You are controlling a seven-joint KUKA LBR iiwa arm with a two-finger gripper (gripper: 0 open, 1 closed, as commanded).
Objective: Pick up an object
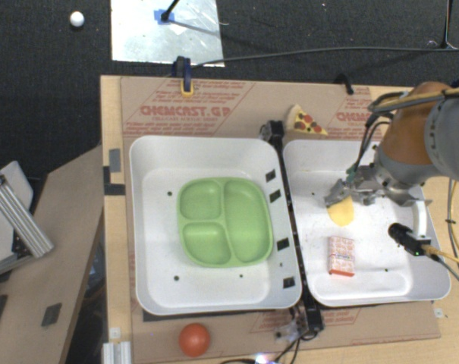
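Orange ball [194,339] sits on the bench edge, outside both bins. Gripper [348,195] is low in the right bin [426,283], touching the yellow piece [341,213]; finger state: cannot tell. Risk: rounded piece may slip sideways toward the carton [341,255] if the grasp is off-centre.

- 2 bins are sitting side by side on the bench [214,101].
- A divided plate [224,221] is lying in the left bin [149,226].
- A lemon-like piece [341,213] is lying in the right bin [366,283], with the gripper [350,190] sitting just above it.
- A small carton [341,255] is lying nearer the front.
- A toy pizza slice [306,120] is lying behind the right bin.
- A ball [193,339] is resting in front of the left bin.
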